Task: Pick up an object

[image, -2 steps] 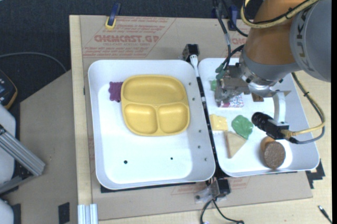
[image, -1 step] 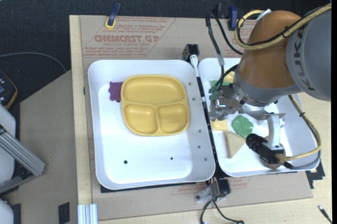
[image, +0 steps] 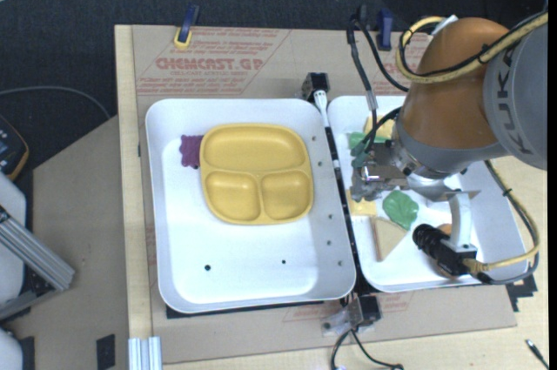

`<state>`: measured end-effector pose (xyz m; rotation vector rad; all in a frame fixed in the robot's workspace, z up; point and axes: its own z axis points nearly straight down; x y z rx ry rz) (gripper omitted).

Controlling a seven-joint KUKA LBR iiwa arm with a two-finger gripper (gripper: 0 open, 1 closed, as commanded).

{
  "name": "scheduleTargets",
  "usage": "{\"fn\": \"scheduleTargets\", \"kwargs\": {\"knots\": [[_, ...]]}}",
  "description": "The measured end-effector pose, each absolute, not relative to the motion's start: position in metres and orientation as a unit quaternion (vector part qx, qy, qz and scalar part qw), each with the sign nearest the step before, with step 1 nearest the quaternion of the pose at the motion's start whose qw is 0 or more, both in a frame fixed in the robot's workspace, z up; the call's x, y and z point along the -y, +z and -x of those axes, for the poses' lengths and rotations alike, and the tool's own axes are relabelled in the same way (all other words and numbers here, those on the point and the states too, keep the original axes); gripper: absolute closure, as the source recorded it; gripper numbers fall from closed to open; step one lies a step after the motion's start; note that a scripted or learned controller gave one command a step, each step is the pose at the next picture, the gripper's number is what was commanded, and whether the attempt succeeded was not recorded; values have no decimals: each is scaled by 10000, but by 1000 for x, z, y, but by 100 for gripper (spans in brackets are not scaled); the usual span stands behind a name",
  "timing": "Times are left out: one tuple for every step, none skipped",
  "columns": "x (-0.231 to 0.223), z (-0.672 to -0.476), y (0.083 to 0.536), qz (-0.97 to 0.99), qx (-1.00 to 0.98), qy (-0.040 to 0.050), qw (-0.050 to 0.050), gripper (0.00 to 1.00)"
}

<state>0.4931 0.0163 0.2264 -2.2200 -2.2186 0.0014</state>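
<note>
- Green piece (image: 400, 207), rounded and soft-looking with a matt surface, lies in the right bin (image: 418, 274) near its left wall. It's my pick for the target, simply because it sits closest to the tool.
- Gripper (image: 370, 177) hangs low just beside it, to its upper left, all bright metal. The wrist blocks the view from above, so I cannot tell whether it's wide, narrow or holding anything.
- Wedge (image: 385, 239), pale yellow, flat-faced and sharp-cornered, touches the green piece from below. That crowding could spoil a clean grab, I'd say.
- Green scrap (image: 359, 142), ragged at the edge, peeks out from under the arm higher up the same bin.
- Arm (image: 452, 90), with its glossy orange band and grey shell, reaches in from the right and covers much of that bin.
- Left bin (image: 244, 265) is smooth white plastic, shallow and round-cornered, set hard against its neighbour so both fall within reach.
- Tray (image: 257, 172), yellow and moulded into three compartments, lies flat in the left bin's upper half, well apart from the action.
- Purple piece (image: 190, 151), rough-edged, is tucked against the tray's left side.
- Board (image: 218, 55), brown with red print, carries both bins.
</note>
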Motion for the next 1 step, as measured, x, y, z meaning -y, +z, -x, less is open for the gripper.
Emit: {"fn": "scheduleTargets", "kwargs": {"knots": [[-24, -511, 224, 7065, 7077, -7, -6, 100]]}}
